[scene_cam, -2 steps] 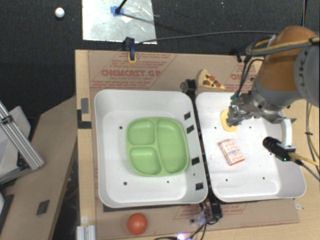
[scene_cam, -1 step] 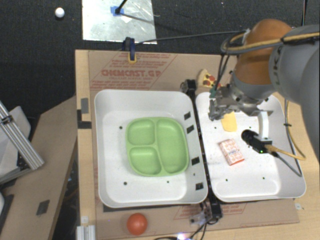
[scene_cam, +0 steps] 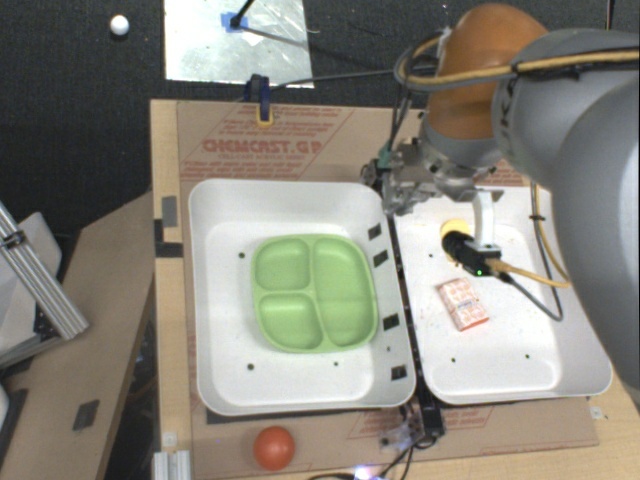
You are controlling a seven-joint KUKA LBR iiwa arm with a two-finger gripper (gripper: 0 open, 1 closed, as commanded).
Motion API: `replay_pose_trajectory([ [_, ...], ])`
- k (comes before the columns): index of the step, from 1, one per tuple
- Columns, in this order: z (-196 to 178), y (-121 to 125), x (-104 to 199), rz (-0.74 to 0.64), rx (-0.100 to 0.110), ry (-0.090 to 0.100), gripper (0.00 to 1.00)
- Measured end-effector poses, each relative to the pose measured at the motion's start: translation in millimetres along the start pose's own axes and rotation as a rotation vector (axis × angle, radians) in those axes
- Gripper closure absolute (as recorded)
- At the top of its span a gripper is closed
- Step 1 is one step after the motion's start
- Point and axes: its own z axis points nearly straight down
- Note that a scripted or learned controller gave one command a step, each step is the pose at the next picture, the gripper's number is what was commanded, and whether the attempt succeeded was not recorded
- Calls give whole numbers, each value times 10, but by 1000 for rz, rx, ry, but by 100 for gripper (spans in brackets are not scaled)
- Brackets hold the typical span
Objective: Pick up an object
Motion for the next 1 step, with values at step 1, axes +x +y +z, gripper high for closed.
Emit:
replay_pose_trajectory([
  [1, 47, 265, 562, 0, 2, 0, 100],
])
